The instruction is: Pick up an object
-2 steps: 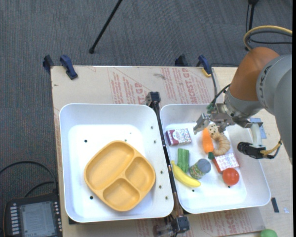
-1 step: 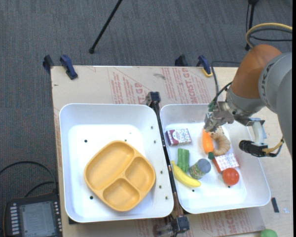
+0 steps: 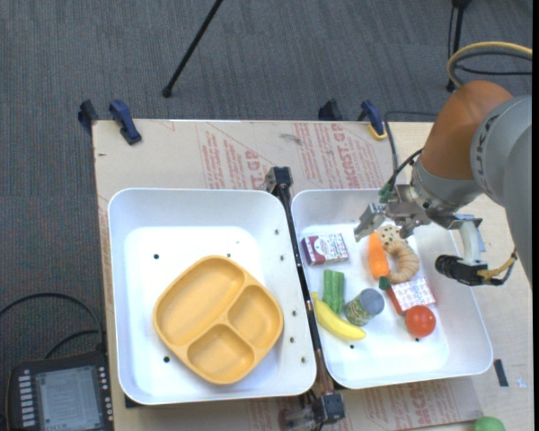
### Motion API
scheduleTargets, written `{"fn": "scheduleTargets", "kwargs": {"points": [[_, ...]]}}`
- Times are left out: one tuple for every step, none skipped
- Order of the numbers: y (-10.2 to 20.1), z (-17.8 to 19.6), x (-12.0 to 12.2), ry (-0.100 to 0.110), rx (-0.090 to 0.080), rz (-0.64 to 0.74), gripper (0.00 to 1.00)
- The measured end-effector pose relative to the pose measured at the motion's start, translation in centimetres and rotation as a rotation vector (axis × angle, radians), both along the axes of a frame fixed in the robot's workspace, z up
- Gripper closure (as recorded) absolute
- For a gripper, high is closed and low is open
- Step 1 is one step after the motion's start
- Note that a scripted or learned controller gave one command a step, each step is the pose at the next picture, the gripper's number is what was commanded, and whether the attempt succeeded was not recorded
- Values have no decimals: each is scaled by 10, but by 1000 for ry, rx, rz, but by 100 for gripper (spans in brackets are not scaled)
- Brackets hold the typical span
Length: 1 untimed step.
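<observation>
My pincer [image 3: 388, 224] hangs over the right bin [image 3: 472, 353]; I cannot tell whether it grips anything. Just below it lie a carrot [image 3: 377, 257] and a pastry [image 3: 402, 260]. Left sits a small carton [image 3: 325, 249]. Farther left, a yellow tray [image 3: 217, 320].

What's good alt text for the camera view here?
A grey robot arm reaches from the right, its hand over the right bin, above a carrot among toy foods including a banana and tomato. The left bin holds a yellow divided plate.
</observation>
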<state>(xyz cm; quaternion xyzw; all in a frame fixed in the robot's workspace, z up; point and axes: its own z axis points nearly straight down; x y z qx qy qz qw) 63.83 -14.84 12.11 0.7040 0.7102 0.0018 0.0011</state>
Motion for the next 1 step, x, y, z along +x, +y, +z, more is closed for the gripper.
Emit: {"fn": "scheduleTargets", "kwargs": {"points": [[44, -28, 8, -1, -3, -6, 0]]}}
